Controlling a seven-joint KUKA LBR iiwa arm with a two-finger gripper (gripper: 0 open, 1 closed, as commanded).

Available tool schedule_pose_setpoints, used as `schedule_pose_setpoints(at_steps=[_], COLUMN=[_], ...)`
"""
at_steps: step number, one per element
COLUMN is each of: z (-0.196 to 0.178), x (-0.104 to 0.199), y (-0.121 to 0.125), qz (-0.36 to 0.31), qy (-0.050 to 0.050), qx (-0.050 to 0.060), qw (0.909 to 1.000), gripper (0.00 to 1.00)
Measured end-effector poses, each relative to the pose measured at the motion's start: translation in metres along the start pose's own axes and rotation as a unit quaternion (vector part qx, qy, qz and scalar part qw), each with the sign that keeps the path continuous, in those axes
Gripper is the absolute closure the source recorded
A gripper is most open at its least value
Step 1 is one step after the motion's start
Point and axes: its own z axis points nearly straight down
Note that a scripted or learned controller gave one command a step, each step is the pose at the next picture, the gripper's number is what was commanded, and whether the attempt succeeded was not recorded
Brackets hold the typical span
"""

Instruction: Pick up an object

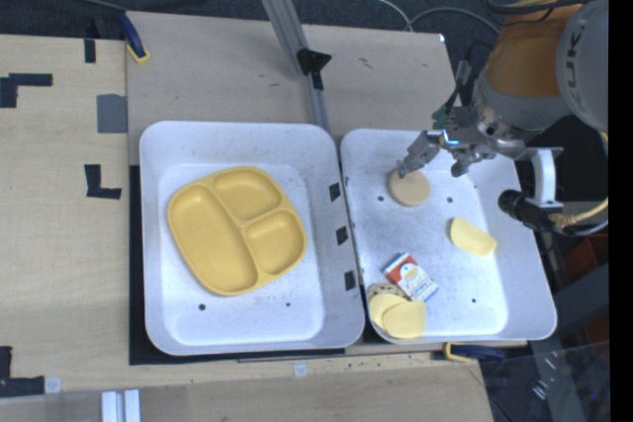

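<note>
Camera view: you're looking at the gripper (436, 156) hanging over the right bin (514, 311), fingers spread wide, nothing sitting between them. Left fingertip (407, 166) is hovering just beside the tan round disc (408, 189); can't tell if it's touching. A yellow wedge (472, 237) is lying near the bin's right side, a small snack packet (409, 276) and yellow round pieces (398, 315) are sitting at the front edge. The yellow divided plate (235, 228) is resting in the left bin (158, 311).

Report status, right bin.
Gripper open, above right bin. Round tan disc beside one fingertip, not gripped. Nothing blocking it.
</note>
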Motion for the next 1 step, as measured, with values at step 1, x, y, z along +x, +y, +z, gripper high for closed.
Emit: schedule_pose_setpoints(at_steps=[1], z=[-0.0415], x=[0.0082], y=[0.0765], qz=[-0.001], qy=[-0.001], qx=[-0.004], qw=[1.0], gripper=[0.0])
